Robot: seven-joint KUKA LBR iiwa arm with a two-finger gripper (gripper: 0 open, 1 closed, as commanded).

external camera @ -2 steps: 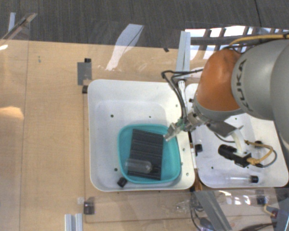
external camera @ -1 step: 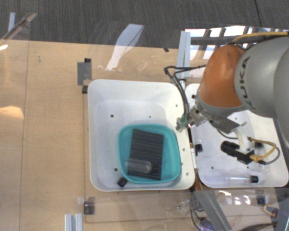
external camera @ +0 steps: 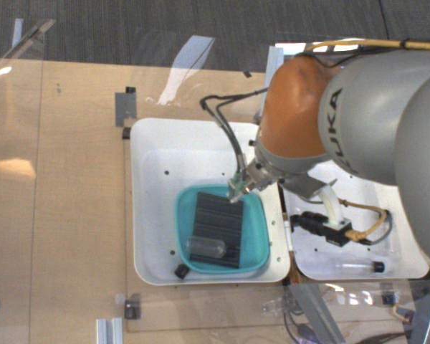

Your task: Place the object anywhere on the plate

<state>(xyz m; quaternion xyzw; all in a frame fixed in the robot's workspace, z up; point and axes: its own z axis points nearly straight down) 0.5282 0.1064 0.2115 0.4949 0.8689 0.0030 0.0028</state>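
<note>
To the left of the hand, the pale wooden surface point(external camera: 57, 192) is seen under glare, with dark grey carpet point(external camera: 129, 13) beyond it. In the left white bin point(external camera: 150, 192), a square teal plastic plate point(external camera: 256, 235) is set just below the hand. A dark ribbed rectangular block point(external camera: 218, 224) lies flat on it, with a small grey cylinder point(external camera: 206, 248) at its lower end, so the placing is judged done and only withdrawal is left. The hand point(external camera: 236, 187) hangs at the plate's upper right corner; whether it is apart or together cannot be told. A slim clear tube point(external camera: 358, 266) lies in the right white bin point(external camera: 308, 260) — lower right of the hand.
</note>
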